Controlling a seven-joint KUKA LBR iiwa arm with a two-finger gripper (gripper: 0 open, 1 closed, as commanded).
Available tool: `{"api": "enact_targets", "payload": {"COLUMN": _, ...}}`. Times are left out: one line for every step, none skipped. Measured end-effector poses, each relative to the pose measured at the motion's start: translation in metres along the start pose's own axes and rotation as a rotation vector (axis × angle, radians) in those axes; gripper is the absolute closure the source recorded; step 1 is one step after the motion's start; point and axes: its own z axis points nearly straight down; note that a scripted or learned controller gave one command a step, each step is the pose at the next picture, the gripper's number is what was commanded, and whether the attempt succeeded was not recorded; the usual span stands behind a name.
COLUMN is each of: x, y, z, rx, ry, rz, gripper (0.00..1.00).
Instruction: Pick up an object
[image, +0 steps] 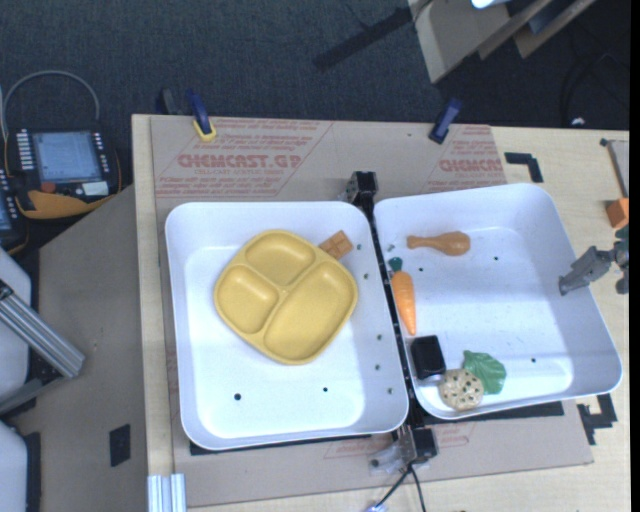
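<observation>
The hand (592, 268) sits at the right bin's (520, 205) right rim, grasping nothing; I cannot tell its finger spread. Inside that bin, a carrot (403, 300) lies along the left wall, a drumstick (441, 243) beyond it, and a cookie (461, 389) beside green lettuce (487, 369) near the front.

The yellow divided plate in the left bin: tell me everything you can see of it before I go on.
The yellow divided plate looks like moulded plastic, roughly square with rounded corners, split by raised ridges into three compartments: one at upper centre, one at left, one larger at lower right. It lies flat and upright, turned at an angle, in the upper middle of the left white bin. A small brown block sits at its upper right corner, seemingly touching the rim.
</observation>
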Motion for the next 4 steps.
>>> {"api": "enact_targets", "payload": {"x": 0.001, "y": 0.002, "z": -0.005, "rx": -0.01, "ry": -0.003, "rz": -0.004, "gripper": 0.0}}
{"api": "enact_targets", "payload": {"x": 0.009, "y": 0.007, "z": 0.053, "rx": -0.003, "ry": 0.001, "rz": -0.005, "gripper": 0.0}}
{"api": "enact_targets", "payload": {"x": 0.008, "y": 0.004, "z": 0.096, "rx": -0.003, "ry": 0.001, "rz": -0.003, "gripper": 0.0}}
{"api": "enact_targets", "payload": {"x": 0.002, "y": -0.001, "z": 0.152, "rx": -0.002, "ry": 0.006, "rz": -0.005, "gripper": 0.0}}
